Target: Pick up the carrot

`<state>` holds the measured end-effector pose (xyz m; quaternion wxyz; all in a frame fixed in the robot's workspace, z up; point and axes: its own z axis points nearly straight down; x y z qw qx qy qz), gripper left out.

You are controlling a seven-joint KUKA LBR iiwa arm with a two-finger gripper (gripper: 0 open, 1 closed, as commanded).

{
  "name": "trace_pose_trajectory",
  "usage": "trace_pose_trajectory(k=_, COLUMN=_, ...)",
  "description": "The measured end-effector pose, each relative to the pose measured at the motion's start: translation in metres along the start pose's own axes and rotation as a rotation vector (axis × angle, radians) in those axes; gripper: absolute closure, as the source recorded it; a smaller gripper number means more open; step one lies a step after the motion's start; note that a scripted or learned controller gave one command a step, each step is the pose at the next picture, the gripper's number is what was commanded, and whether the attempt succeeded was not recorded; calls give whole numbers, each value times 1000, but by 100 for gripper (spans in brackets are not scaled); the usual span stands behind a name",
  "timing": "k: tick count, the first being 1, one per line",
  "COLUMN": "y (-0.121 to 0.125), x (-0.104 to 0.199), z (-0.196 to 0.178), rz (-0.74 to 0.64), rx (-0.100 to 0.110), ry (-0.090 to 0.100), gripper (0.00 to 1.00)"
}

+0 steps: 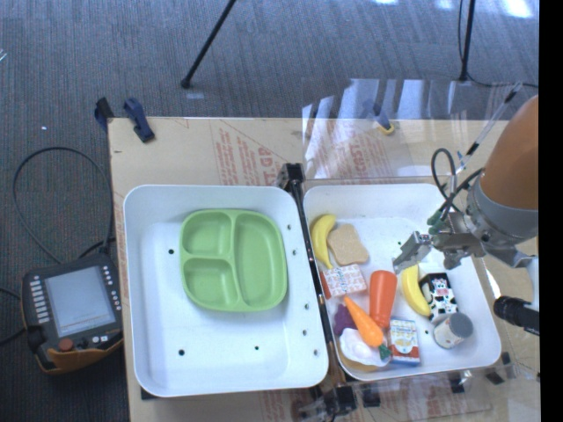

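Seen from the fixed overhead camera, the grey two-finger pincer (420,251) of the KUKA arm hangs over the right-hand shallow white plastic bin (391,196), its fingers spread and nothing between them. The task's thing, a small tapered orange toy carrot with a green stub at its thin end (364,322), lies below and to the left of the pincer, well apart from it, near the bin's lower edge. Its long axis runs on a slant, thick end up-left, thin end down-right, so the grasp will likely need to close across that slant.

Just beside the carrot, on the side nearer the pincer, stands a stout smooth orange-red cylinder (382,297), which looks easy to mistake for the target. A glossy yellow plastic banana (413,290) lies directly below the pincer. A second yellow banana (322,238) and a tan slice of toy bread (348,246) lie to the pincer's left. The carrot's thin end rests over a round white dish-like piece (356,347), touching a small printed carton (404,341).

Far to the left, the other white bin (149,262) holds a matte green three-compartment plate (234,260).
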<state>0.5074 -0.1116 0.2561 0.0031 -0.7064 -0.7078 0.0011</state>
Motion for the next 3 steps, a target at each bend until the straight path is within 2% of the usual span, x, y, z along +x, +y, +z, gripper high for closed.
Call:
trace_pose_trajectory(k=1, y=-35, x=34, z=143, rz=16, rx=13, ry=3, gripper=0)
trace_pose_trajectory(k=2, y=-28, x=17, z=166, rz=439, rx=-11, ry=4, gripper=0)
trace_pose_trajectory(k=3, y=-30, x=14, z=157, rz=450, rx=-5, ry=2, gripper=100)
